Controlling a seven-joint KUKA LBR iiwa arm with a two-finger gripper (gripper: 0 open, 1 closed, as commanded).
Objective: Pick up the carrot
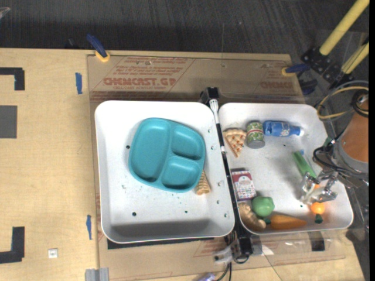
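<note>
the carrot (288, 221) is orange and tapered, lying flat on its side near the front wall of the right bin (275, 174). it runs left to right along that wall, with its left end just beside a green round fruit (263, 205).

Crowded near wall, open middle in the right bin

Taking the carrot (287, 220) as landmark: it lies against the right bin's (275, 111) near wall, with a green apple (263, 205) touching its left end and a small orange piece (317, 209) just beside its right end, where the gripper (316, 187) hangs. Above it the bin floor is bare, up to the can (254, 134) and blue bottle (282, 129) along the far wall.
</note>
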